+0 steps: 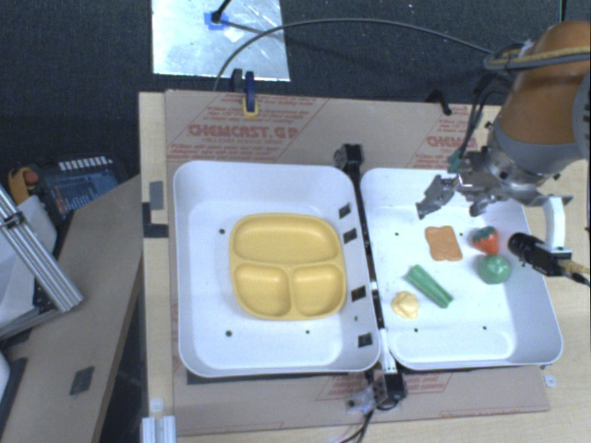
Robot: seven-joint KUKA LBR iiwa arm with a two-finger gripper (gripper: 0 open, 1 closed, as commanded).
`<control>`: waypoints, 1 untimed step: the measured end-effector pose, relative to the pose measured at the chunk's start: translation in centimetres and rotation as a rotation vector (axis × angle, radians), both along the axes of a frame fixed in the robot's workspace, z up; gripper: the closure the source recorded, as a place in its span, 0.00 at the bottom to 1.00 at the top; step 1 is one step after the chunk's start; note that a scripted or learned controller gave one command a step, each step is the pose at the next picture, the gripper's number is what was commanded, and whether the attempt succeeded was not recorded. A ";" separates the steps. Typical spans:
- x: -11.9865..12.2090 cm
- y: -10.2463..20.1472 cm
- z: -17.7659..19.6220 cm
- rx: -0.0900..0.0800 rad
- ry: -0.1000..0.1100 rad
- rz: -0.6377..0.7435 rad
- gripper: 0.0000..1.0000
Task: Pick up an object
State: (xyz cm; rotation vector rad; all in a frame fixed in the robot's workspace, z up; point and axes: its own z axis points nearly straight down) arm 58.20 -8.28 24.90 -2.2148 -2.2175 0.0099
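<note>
The toast [443,244] lies in the right bin [462,340], at about six o'clock from our gripper [456,197], which hangs above it with fingers spread and nothing between them. We judge this the approach step: next we must drop straight down and close on it. The tomato [486,240] at four o'clock sits partly under the wrist, hard to make out.

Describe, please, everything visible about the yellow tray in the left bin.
The yellow tray is a smooth, plastic-looking dish with rounded corners. It has three compartments: one wide at the far side and two smaller at the near side, split by raised ridges. It lies flat and right side up near the middle of the left bin, resting on its white floor. Nothing lies in it, and no toy or gripper touches it.
</note>
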 end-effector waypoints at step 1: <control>0.2 0.0 0.6 -0.001 -0.011 0.002 0.00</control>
